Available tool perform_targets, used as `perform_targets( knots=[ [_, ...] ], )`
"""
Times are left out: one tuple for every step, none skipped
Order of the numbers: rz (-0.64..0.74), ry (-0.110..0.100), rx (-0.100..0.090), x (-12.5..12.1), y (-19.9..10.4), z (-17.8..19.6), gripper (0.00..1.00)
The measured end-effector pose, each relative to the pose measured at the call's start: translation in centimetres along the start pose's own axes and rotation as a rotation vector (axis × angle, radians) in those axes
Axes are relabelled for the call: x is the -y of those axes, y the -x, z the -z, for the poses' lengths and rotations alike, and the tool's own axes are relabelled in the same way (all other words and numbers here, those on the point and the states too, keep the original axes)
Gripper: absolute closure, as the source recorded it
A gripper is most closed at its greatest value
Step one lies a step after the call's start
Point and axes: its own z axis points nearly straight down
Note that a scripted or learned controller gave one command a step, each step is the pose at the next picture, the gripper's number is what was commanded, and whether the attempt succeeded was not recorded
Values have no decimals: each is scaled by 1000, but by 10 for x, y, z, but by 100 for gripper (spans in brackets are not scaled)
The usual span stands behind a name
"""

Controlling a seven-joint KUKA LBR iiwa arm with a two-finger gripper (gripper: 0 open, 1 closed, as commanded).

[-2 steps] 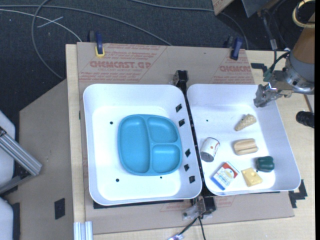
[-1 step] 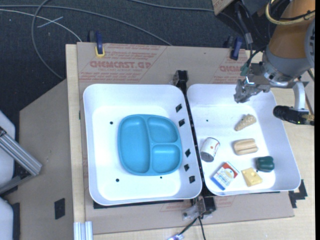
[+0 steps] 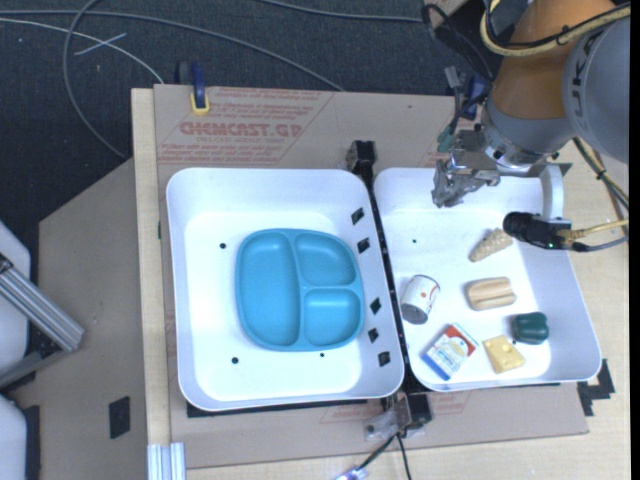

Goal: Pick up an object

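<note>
Camera view, right bin. Pick candidates, none lifted:
1. Beige wedge: mid-bin, toward far edge; item nearest the gripper.
2. Tan bun-shaped block: centre, just nearward of wedge.
3. White cup w/ red mark: on its side, by left wall.
4. Blue/red/white packet: at near edge.
5. Yellow block: near edge, beside packet.
6. Dark green lump: toward near-right corner, just beside yellow block.

Gripper: over bare floor at far-left part of bin, apart from all items. Nothing seen in it; jaw state can't be told from this angle.

Left bin: blue divided plate, centre.

Step (est.): approach, grasp not begun. Next move prob. needs travel toward the wedge, centring over it, then descent w/ jaws spanning its narrow width.
</note>
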Motion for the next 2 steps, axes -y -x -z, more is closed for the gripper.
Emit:
perform_targets(
  knots=[
    [1,2,0,-7,-62,-5,100],
    [0,4,0,-18,-116,-6,100]
  ],
)
